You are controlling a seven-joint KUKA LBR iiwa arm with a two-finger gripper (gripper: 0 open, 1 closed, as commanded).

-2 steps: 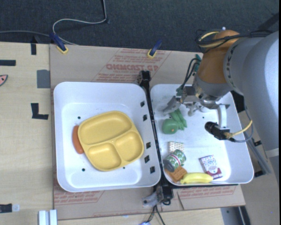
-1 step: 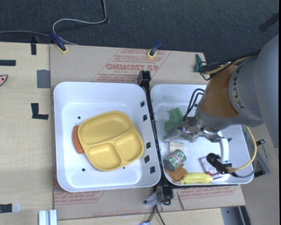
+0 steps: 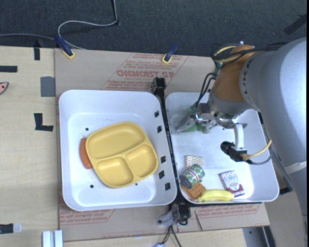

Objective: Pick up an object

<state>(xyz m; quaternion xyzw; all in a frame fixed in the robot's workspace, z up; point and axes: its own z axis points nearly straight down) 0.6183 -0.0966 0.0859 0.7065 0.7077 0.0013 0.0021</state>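
My gripper is low over the upper left part of the right bin, close to the divider between the bins. A small green thing shows right under the gripper; I cannot tell whether it is held. Toward the bin's front lie a green-labelled can, a pale checkered packet, a red and white packet, a banana and a small orange piece.
The left bin holds a yellow divided plate with an orange-red item sticking out from under its left edge. The grey arm covers the right bin's upper right side. A cable hangs from the wrist.
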